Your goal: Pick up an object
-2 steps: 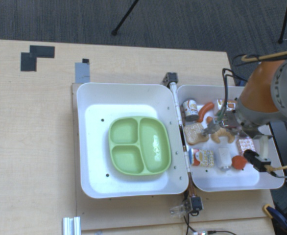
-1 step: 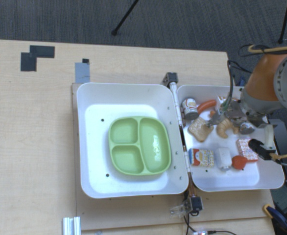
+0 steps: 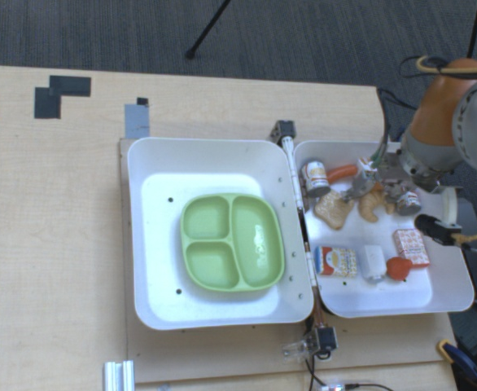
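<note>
Bread-like pieces (image 3: pixel 334 209) lie just left of the pincer (image 3: pixel 372 187), inside the right bin (image 3: pixel 385 300); a red-and-white carton (image 3: pixel 410 247) sits below-right. Whether the pincer is clenched, I cannot tell. Reaching seems underway; next, probably, a firm closing and lift.

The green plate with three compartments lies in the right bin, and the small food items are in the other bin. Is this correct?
Not quite. The camera view shows the green plate in the left bin; the small food items lie in the right bin.

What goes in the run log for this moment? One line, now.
pincer: low in right bin | among bread pieces | grasp: unconfirmed | green divided plate: left bin
</note>
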`<move>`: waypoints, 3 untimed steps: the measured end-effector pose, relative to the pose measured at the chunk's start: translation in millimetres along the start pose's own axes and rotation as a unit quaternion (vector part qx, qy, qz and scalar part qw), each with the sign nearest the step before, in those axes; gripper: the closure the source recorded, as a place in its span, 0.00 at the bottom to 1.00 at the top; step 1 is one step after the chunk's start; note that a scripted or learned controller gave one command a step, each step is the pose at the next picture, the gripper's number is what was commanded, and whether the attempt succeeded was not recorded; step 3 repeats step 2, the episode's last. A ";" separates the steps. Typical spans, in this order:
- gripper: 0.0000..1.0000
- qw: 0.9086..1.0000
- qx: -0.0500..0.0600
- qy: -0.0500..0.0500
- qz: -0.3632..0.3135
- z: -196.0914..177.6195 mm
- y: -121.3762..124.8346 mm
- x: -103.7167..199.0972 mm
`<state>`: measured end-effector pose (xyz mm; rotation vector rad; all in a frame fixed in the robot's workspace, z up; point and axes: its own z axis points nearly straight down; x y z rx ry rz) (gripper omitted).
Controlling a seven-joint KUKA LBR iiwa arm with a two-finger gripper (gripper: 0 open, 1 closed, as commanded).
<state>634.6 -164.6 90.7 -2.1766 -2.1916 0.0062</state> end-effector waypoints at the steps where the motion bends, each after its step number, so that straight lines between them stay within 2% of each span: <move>1: 1.00 1.000 0.001 -0.010 0.000 -8.7 -3.5 -9.1; 2: 1.00 1.000 -0.024 -0.017 -0.001 -116.5 -8.4 92.9; 3: 1.00 1.000 -0.024 -0.017 -0.001 -116.5 -8.4 92.9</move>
